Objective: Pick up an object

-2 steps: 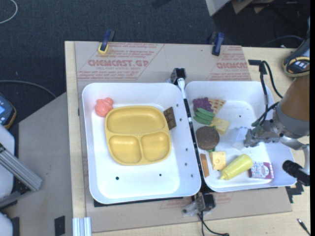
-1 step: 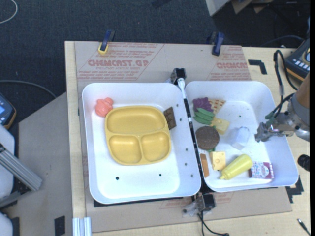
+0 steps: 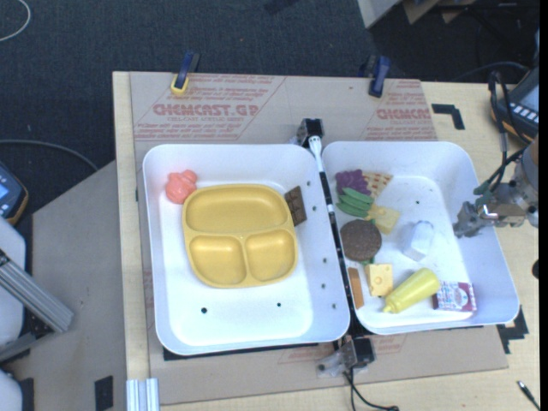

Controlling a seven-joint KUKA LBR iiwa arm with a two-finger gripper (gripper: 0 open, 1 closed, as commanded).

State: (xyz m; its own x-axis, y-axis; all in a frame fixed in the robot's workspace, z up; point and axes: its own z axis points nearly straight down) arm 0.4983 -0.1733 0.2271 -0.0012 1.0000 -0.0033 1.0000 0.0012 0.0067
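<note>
A table (image 3: pixel 257 101) covered with printed brown board is carrying 2 shallow white bins side by side. In the left bin (image 3: pixel 171 315), a pink toy (image 3: pixel 180 185) is lying near the far left corner, just beside a yellow divided plate (image 3: pixel 240 232) with 3 compartments. A small dark brown block (image 3: pixel 295 205) is leaning against the plate's right edge, close to the wall between the bins.

In the right bin (image 3: pixel 445 165), the objects are crowding the left half. A purple bunch of grapes (image 3: pixel 348 180) is sitting at the far end next to a tan waffle piece (image 3: pixel 377 179), with a green pod (image 3: pixel 354 202) just in front of them. A pale yellow piece (image 3: pixel 386 219) is lying beside a round dark brown patty (image 3: pixel 360 240). Nearer the front, a thin orange strip (image 3: pixel 356 287) is lying along the left wall, a yellow cheese wedge (image 3: pixel 380 278) is touching a yellow mustard bottle (image 3: pixel 411 290), and a small red-and-white packet (image 3: pixel 454 297) is resting near the right front corner. A whitish object (image 3: pixel 418 238) is sitting mid-bin, well apart from the packet.

The claw (image 3: pixel 471 219) is hovering at the right bin's right rim, holding nothing visible; whether it is wide or narrow, I cannot tell.
</note>
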